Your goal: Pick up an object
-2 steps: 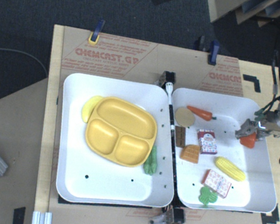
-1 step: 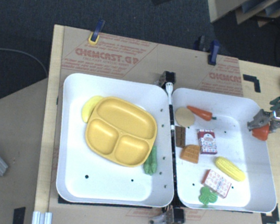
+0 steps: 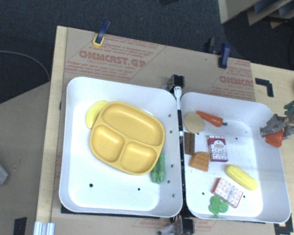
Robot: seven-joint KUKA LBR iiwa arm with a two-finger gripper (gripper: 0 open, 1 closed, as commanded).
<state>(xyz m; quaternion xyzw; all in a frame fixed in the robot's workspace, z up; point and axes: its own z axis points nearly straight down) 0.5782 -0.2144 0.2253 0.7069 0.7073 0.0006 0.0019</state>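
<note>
At the right edge of the frame, the gripper (image 3: 275, 130) hangs over the right bin's (image 3: 278, 162) rim with a small red-orange object (image 3: 274, 140) seemingly pinched between its fingers. The pick looks nearly done; only carrying it clear remains.
</note>
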